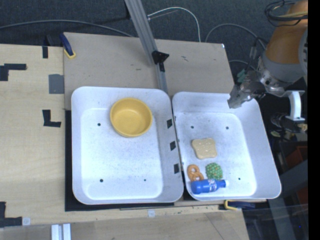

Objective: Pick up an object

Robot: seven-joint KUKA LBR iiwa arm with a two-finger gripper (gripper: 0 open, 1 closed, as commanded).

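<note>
At the near edge of the right bin (250, 134) lies a blue bottle (208, 185) on its side, close to the bin's near left corner. Just behind it are a small pretzel (194, 172) on the left and a green bumpy object (214, 170) on the right; both are very near the bottle, but whether they touch it I cannot tell. A little farther back, toward the middle of this bin, lies a pale slice of toast (204, 147), apart from the others.

In the left bin (85, 149) a yellow bowl (131, 116) stands upright near the far edge, a little right of the middle.

The gripper (236, 100) is over the far right corner of the right bin, at its rim, well apart from all the objects. It holds nothing that can be seen. If its jaws are open or closed I cannot tell.
</note>
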